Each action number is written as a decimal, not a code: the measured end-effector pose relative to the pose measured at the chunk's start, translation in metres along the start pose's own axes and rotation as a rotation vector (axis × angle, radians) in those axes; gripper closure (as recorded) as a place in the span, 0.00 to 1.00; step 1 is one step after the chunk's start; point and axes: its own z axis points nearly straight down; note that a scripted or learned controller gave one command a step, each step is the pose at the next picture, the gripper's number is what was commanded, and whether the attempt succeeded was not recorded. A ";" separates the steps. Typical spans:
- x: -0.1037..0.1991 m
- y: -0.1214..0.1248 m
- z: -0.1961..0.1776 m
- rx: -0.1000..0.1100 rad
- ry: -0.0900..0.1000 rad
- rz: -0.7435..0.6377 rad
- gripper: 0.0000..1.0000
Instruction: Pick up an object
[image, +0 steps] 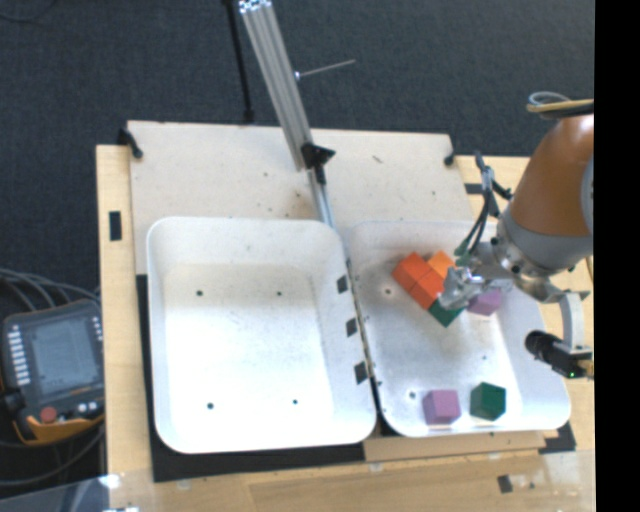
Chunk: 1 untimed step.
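Purple cube (441, 406) and green cube (488, 401) at the right bin's (530, 400) six o'clock edge, gripper (457, 291) over the centre cluster, orange blocks (422, 276) at its nine o'clock, dark green block (446, 315) just beneath, pink block (486, 302) at its three o'clock, finger state unclear.

Arm (553, 205): bulbous orange band on top, smooth grey wrist housing beneath, metallic ring at its lower rim. Dark cables (484, 215) loop down its left side. Gripper (458, 290): small, pale silver-grey, blocky. Black cylindrical fitting (547, 349) with a tiny green light juts below the wrist.
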 end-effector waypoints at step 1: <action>0.043 0.024 -0.011 0.000 0.000 0.001 1.00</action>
